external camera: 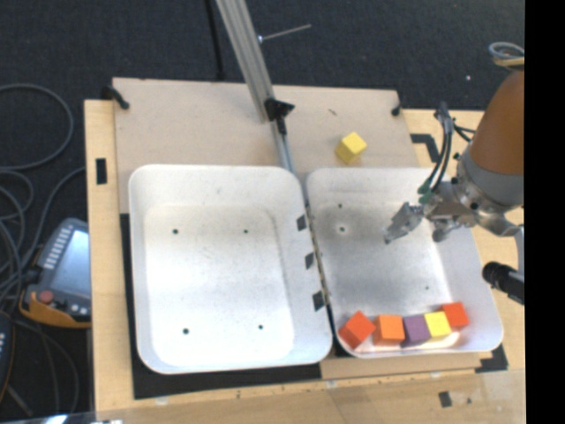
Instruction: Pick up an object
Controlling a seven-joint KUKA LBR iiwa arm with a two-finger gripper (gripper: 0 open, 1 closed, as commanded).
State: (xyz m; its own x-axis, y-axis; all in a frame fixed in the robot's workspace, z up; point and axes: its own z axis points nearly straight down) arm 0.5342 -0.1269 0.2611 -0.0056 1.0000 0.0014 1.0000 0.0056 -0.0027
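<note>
Along the right bin's [459,263] near wall, at six o'clock, five cubes sit touching in a row whose long axis runs nine to three: red cube [357,328], orange cube [390,328], purple cube [415,329], yellow cube [438,324], red-orange cube [455,315]. Above them the gripper [399,225] hovers, pointing toward nine o'clock; I cannot tell its state. Farther, at twelve o'clock, a yellow block [350,147] lies on the bench [194,122].

Blocks [404,327] crowding right bin's [371,263] near wall

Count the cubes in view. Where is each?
6. Five line the right bin's near edge: red, orange, purple, yellow, red-orange. One yellow cube sits on the bench behind the bins.
</note>
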